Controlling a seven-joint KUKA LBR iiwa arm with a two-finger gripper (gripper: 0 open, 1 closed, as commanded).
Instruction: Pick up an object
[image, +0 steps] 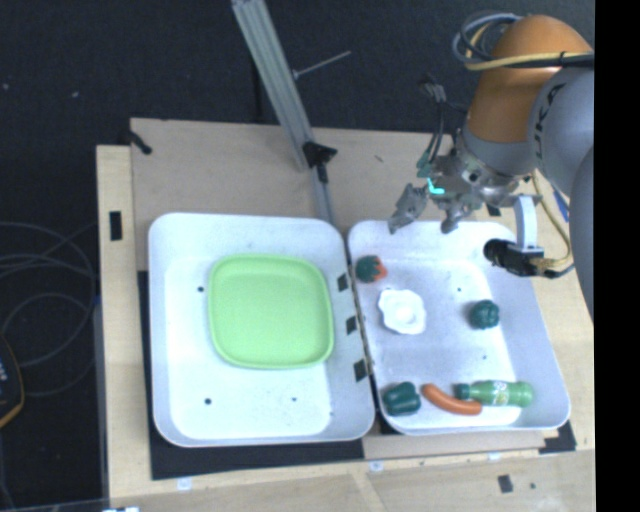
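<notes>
Broadly, the bench (120, 330) is carrying two shallow white bins side by side, and the left bin (180, 400) is holding a large light-green square plate (270, 310) lying flat near its middle. The right bin (535, 360) is holding all the small things. Above its far edge the grey arm (520, 90), with its orange band, is reaching in from the right, and the gripper (428, 216) is hanging over the bin's far left corner with its two fingers spread apart and nothing between them. Nearest to it, a small round green and orange piece (369, 267) is lying just near and a little left of the fingertips, close to the bin's left wall. Nearer still, a white crumpled lump (401, 310) is sitting around the bin's middle. A dark green rounded object (484, 314) is resting to the right of that lump, well apart from the gripper. Along the near wall, a green bottle (497, 393) is lying on its side, an orange carrot-like stick (449, 400) is lying just left of it and touching it, and a dark green chunk (401, 398) is sitting just left of the stick.
</notes>
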